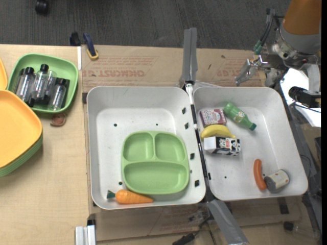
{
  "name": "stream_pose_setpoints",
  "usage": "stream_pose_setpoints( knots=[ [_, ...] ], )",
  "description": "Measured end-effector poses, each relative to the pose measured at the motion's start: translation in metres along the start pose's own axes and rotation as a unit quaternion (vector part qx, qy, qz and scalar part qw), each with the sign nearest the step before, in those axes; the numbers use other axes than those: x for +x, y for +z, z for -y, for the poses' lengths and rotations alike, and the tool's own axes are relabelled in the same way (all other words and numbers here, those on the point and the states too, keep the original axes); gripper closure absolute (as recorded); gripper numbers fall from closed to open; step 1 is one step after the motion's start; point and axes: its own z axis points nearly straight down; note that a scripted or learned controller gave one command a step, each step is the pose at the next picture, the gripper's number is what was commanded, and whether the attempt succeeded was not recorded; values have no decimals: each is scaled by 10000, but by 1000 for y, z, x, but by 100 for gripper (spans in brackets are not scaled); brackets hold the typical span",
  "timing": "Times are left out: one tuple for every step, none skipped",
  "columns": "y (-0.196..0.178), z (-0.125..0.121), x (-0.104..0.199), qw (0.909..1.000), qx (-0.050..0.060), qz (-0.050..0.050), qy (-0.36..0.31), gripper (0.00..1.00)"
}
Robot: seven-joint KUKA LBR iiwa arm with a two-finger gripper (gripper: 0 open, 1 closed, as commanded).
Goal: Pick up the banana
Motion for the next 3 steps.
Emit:
stream_pose_setpoints(
  knots=[
    [109, 37, -27, 9967, -6, -2, -806, 0],
    [188, 65, 10, 9936, -6, -4, -1134, 0],
    [179, 65, 8, 9938, -10, 0, -1109, 100]
  ],
)
